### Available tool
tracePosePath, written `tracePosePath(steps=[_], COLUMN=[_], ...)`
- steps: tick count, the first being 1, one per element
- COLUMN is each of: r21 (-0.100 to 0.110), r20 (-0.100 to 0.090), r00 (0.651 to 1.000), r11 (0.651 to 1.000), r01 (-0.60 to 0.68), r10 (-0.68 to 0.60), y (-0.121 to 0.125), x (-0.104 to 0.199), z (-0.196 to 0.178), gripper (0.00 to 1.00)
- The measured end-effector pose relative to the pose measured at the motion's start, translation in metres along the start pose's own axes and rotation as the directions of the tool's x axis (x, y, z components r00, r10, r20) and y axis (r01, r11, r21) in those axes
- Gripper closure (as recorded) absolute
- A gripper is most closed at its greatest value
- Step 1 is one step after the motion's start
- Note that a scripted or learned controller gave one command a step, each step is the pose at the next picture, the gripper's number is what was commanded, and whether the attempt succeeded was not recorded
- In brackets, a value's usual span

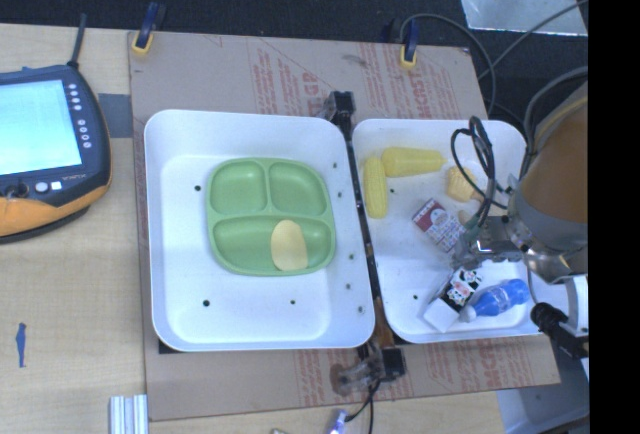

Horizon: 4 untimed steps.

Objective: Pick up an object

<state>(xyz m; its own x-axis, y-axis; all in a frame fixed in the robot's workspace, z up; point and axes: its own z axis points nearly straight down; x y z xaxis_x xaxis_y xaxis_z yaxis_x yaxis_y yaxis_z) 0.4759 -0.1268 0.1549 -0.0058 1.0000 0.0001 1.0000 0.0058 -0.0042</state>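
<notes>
Nearest me, a black clamp [385, 360] grips the near seam of the two white bins on the tabletop [80, 322]. Just beyond it, in the right bin's [400, 317] near right corner, a small black-and-white carton [458, 290] lies on its side, touching a blue bottle [498, 299]. The gripper [478, 247] hangs just beyond the carton, between it and a red-and-white carton [435, 222]; whether it is open or shut I cannot tell, and I see nothing held. I'd guess the black-and-white carton is light, fairly stiff and slightly slick; squeeze it across its flat sides, away from the bottle.
</notes>
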Motion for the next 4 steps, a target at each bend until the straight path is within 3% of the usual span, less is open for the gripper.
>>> tracePosePath(steps=[3,4], r21=[-0.004,-0.001], r20=[0.003,0.000], r00=[1.000,1.000], r11=[1.000,1.000], r01=[0.007,0.002], r10=[-0.007,-0.002], y=[0.003,0.001], x=[-0.003,0.024], z=[-0.031,-0.032], gripper=[1.00,1.00])
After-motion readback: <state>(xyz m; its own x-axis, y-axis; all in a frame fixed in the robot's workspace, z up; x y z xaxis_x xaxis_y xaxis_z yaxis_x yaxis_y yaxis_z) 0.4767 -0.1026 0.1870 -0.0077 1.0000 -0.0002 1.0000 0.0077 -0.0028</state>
